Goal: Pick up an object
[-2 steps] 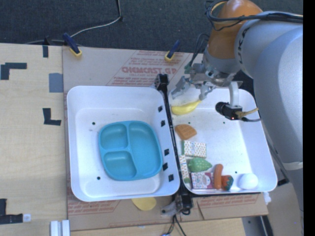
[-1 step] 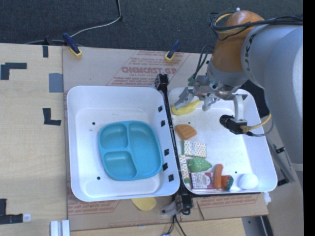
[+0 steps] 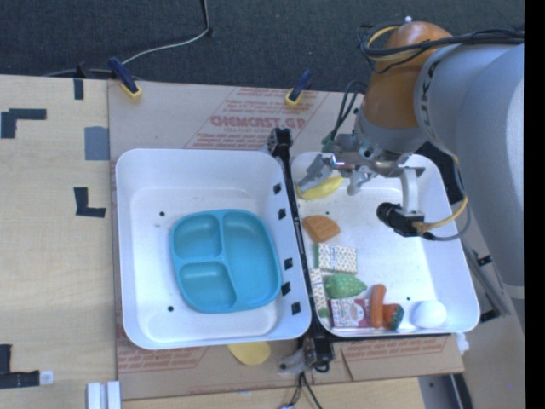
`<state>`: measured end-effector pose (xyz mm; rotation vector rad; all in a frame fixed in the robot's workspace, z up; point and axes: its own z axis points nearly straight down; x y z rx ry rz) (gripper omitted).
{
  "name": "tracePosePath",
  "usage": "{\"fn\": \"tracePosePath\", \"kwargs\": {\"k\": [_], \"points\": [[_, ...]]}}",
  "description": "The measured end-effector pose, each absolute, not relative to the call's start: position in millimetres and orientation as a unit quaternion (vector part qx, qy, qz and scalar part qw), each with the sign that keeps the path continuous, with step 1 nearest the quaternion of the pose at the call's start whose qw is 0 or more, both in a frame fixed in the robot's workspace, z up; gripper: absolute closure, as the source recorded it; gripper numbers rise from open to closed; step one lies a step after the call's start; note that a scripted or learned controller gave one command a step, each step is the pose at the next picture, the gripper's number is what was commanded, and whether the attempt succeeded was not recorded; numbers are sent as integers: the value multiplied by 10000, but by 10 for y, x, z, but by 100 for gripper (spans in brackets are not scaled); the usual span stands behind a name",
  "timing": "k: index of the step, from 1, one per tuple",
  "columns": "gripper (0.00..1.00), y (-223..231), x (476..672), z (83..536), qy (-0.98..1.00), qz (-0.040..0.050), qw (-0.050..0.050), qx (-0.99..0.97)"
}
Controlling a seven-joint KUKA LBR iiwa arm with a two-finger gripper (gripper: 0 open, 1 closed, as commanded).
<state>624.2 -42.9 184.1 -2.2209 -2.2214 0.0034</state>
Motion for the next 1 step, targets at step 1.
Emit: {"fn": "tracePosePath", "kwargs": {"k": [1], "points": [[0,-409,6475,1839,-7076,5,5,-7066]]}}
